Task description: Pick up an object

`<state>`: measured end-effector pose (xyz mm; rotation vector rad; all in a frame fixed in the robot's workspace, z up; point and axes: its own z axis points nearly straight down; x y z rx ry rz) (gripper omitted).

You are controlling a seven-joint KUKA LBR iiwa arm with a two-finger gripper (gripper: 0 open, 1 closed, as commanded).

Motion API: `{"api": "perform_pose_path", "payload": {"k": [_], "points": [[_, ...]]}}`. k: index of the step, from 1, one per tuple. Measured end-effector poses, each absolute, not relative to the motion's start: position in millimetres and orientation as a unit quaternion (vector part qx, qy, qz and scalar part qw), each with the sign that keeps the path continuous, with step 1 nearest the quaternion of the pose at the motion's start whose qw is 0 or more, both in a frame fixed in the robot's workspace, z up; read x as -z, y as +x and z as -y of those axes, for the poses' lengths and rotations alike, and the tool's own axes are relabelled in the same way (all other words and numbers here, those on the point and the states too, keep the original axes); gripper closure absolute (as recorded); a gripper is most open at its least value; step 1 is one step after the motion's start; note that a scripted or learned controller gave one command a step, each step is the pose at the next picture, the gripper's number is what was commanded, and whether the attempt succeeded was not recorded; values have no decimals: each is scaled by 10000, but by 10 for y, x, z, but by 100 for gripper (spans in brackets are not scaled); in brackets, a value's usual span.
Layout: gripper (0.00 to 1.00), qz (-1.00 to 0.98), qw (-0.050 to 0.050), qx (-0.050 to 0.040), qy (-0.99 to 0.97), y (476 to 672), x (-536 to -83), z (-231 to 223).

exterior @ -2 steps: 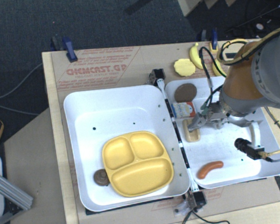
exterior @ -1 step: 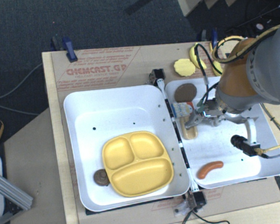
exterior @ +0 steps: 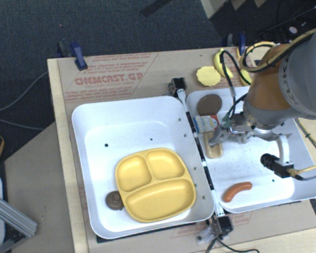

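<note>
behind left bin [exterior: 89,157], perhaps "chemcast gp" [exterior: 109,78]

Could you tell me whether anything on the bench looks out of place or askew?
Yes: a yellow piece lies on the bench outside the right bin, beyond its far rim. The yellow divided tray sits slightly askew in the left bin.

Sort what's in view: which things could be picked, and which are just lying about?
Job:
hand low in right bin
sausage
brown disc
yellow divided tray, left bin
small brown piece

Lying about:
yellow lump on bench
blue clamp
</note>
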<state>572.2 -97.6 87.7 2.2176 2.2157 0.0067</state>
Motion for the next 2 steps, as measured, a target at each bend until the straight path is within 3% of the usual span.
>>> {"api": "perform_pose_path", "payload": {"k": [2], "points": [[0, -7073, 22, -16, 7069, 5767, -874, 926]]}}
